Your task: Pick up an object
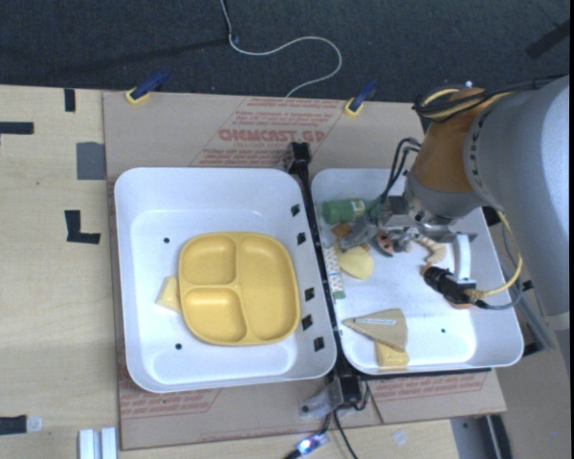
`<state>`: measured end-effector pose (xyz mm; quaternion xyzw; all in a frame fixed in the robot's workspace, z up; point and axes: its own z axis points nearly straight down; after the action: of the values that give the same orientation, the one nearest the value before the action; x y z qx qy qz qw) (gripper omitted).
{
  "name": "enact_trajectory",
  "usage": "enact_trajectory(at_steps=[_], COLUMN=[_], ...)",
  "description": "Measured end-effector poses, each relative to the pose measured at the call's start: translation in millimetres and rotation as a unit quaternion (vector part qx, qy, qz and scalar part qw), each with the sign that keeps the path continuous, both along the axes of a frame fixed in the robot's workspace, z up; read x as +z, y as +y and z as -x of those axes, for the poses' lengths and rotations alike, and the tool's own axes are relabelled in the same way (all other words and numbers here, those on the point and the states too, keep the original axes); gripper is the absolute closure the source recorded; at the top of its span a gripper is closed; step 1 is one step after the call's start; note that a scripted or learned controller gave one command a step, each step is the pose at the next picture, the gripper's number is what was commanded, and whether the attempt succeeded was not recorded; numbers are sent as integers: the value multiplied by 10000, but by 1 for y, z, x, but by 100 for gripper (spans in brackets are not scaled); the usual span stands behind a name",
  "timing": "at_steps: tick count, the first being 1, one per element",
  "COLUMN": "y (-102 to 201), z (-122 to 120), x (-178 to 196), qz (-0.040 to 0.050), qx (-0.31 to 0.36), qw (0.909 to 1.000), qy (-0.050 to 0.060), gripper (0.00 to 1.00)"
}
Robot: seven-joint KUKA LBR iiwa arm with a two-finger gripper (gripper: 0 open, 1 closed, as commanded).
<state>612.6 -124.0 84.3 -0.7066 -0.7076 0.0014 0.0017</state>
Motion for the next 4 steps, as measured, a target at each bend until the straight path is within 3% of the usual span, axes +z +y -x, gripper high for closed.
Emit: enact_trajectory(at_steps=[1,4], y=[1,6], z=[-1,-1], x=[13,143], qz=[-8,2], qx=[7,3], qw=[10000,10000], qy=[-14,-39], gripper=[100,100])
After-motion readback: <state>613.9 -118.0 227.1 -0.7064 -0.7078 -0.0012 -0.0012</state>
